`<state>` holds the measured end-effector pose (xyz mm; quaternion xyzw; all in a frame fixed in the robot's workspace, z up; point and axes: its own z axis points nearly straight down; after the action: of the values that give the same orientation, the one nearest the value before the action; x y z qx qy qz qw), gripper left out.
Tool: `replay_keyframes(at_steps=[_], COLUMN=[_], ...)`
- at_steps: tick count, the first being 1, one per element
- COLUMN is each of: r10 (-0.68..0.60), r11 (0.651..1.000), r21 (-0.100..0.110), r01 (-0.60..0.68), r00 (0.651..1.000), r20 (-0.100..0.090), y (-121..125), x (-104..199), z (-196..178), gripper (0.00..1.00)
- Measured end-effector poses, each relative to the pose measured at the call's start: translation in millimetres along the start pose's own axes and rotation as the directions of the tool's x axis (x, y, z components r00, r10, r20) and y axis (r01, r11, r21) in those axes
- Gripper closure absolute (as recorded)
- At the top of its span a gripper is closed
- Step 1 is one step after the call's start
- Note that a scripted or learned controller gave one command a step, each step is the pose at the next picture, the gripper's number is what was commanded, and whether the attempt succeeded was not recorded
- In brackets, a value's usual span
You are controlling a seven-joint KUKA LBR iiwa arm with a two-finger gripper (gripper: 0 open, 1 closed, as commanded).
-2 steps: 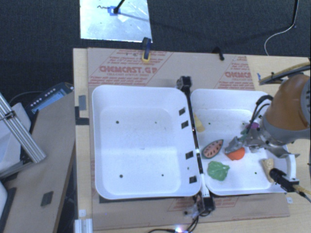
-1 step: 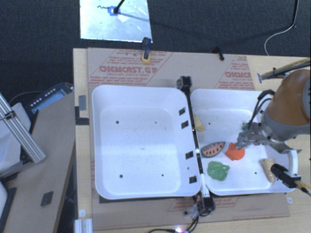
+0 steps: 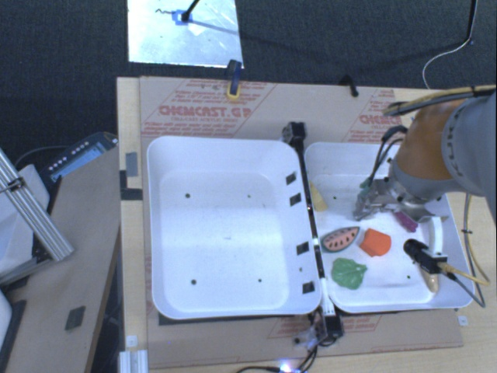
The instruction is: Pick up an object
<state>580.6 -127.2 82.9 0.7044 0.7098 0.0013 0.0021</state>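
My gripper [image 3: 366,207] hangs low in the right bin [image 3: 349,152], near its middle, with the grey arm and its orange band reaching in from the right. Just below it lie a watermelon slice toy [image 3: 340,239] and an orange block [image 3: 376,242]. A green leafy toy [image 3: 349,273] lies nearer the front wall. Against the bin's left wall is a yellow piece [image 3: 318,198]. A small purple piece [image 3: 405,222] pokes out just right of the gripper. I see nothing between the gripper's tips.
The left bin [image 3: 225,143] stands beside the right one, with a black-clipped divider [image 3: 304,208] between them. Both rest on a cardboard sheet [image 3: 202,107]. A grey bench with a handset [image 3: 78,155] lies at far left.
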Motion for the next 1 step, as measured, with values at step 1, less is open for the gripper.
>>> replay_keyframes(at_steps=[1], r10=[0.002], r11=[1.000], r21=[-0.003], r01=[-0.002], r00=[1.000], r20=[0.000], y=[47.8], x=[-1.6], z=[-2.5], gripper=[1.00])
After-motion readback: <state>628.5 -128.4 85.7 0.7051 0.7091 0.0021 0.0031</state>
